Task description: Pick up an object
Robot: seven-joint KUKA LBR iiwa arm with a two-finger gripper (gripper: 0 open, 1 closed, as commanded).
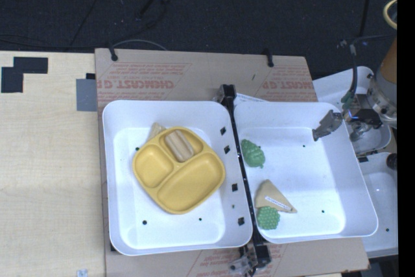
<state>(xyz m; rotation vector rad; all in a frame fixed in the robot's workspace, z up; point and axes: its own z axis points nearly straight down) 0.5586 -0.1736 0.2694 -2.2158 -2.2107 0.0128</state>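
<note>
At the near edge of the right white plastic bin point(337, 220), close to its near left corner, a small round green bumpy object point(268, 218) lay on the floor of the bin. A pale beige wedge-shaped piece with a thin green stripe point(273, 197) was touching it on the far side, with its point toward the far left. A little further, beside the left wall of the same bin, a second green bumpy object with a leafy look point(252, 154) lay alone, well apart from the wedge.

In the left white plastic bin point(123, 217) a yellow plastic plate with three compartments point(179, 169) rested near the middle, turned at a slant. In its far small compartment lay a tan ridged piece like a small bread point(179, 145). A pale corner of something showed under the far left rim of the plate; what it was I could not tell.

Both bins stood on a brown cardboard sheet with red printed letters point(194, 74), which lay on the light wooden bench point(45, 159).

The grey two-finger gripper point(327, 124) was over the far right corner of the right bin, near its right wall, and it pointed to the left. Nothing was between its fingers. If the fingers were wide or narrow I could not tell, because they looked as one dark shape. Behind it the wrist with cables point(366, 117) reached out over the right rim of the bin.
</note>
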